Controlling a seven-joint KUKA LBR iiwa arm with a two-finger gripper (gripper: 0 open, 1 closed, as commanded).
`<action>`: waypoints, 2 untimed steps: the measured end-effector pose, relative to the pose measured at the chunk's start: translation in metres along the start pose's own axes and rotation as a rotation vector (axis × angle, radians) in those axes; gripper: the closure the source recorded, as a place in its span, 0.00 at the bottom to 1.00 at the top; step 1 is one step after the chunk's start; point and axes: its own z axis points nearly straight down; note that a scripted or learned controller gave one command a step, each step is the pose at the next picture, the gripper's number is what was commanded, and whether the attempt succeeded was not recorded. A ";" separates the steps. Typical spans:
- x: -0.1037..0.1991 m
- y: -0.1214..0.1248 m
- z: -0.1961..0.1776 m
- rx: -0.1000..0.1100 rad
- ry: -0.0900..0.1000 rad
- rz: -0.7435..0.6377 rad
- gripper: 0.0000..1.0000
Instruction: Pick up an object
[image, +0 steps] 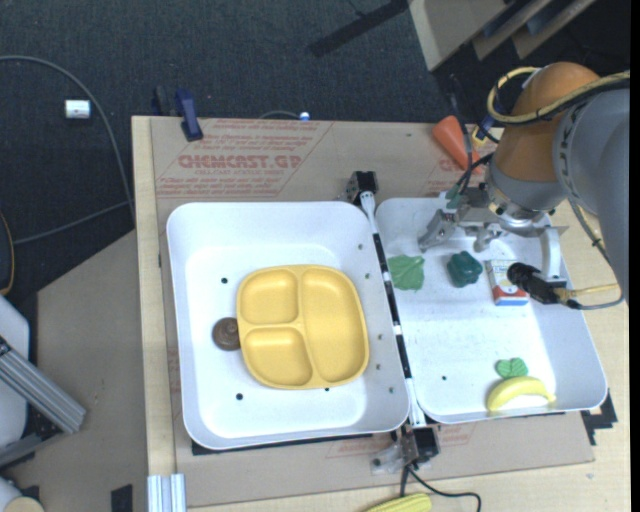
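Camera view: arm enters from right, gripper low over far end of right bin, prob. staged for descent. Fingers look spread, nothing between them; blur, so not certain. Nearest candidates: dark green object just below gripper, light green piece beside divider. Small box adjacent. Yellow-green item at near end, well apart. Yellow tray fills left bin; brown disc at tray edge.

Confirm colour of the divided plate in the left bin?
Yellow: the three-compartment plastic plate is plain yellow throughout, seen clearly in the camera view.
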 end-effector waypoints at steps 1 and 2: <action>-0.026 -0.005 0.032 0.001 -0.001 0.002 0.00; -0.025 -0.004 0.021 -0.002 -0.001 0.002 1.00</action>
